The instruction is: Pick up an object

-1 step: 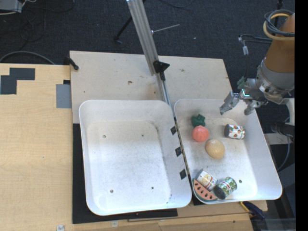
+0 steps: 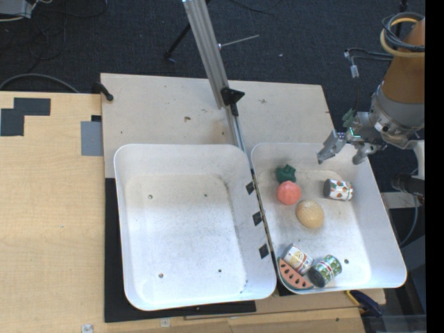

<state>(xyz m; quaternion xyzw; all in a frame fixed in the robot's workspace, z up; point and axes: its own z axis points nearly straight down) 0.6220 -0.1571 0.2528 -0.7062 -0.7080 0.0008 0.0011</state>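
At the near edge of the right bin (image 2: 388, 255), a watermelon slice (image 2: 294, 276) is seen lying against the front rim, with a small can (image 2: 297, 258) touching it from behind and a green can (image 2: 326, 268) on its side just beside both. Farther in, a tan egg-shaped object (image 2: 310, 214) is found near the middle of the bin floor, and a red ball (image 2: 288, 193) is set just beyond it, nearly touching. A green toy (image 2: 285, 173) is placed directly behind the ball, close to the divider between the bins. To the right of these, a small white carton with red and green print (image 2: 338, 189) is seen lying on its side, apart from the others. The left bin (image 2: 139, 186) is seen alongside on the surface (image 2: 166, 109). Above the far right corner of the right bin, the claw (image 2: 345, 148) is held with its two fingers spread apart and nothing between them, well clear of every object. A slanted aluminium rail (image 2: 208, 47) is seen rising beyond the bins.
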